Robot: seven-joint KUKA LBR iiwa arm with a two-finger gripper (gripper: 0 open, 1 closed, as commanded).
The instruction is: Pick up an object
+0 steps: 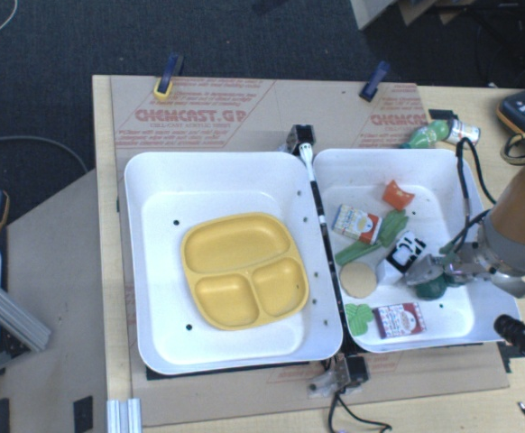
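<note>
Objects (380, 233) in right bin (461, 318) | gripper (429, 278) low over them (reaching from right) | grip state unclear

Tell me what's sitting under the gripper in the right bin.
A dark green object lies right beneath the gripper on the right bin's floor, with a black-and-white piece beside it. The gripper covers most of the green object, so its shape is unclear.

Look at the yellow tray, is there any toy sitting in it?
No, the yellow tray in the left bin has nothing in its three compartments; the toys lie in the right bin.
</note>
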